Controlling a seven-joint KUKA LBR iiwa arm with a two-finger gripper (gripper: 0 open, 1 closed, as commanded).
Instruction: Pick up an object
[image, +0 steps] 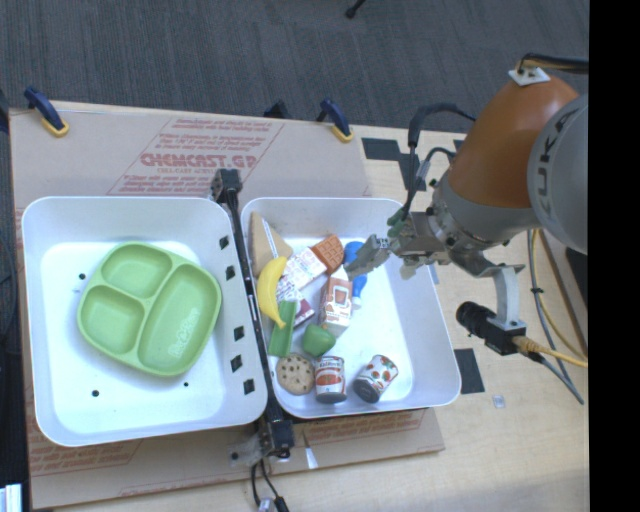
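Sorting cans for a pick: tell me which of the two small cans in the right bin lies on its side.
The red-and-white patterned can nearest the bin's front right corner lies tipped on its side, one end facing the camera. The red-labelled can just left of it stands upright.

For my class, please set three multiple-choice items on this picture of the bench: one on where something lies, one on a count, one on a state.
1. Where does the green divided plate lie?
A. left bin
B. right bin
C. on the cardboard

2. How many cans lie in the right bin?
A. none
B. two
C. five

3. How does the banana lie?
A. between the gripper's fingers
B. loose in the bin
C. on the plate

Key: 1 A, it sits in the left bin; 2 B, two lie near the front wall; 3 B, the gripper is beside it, apart.
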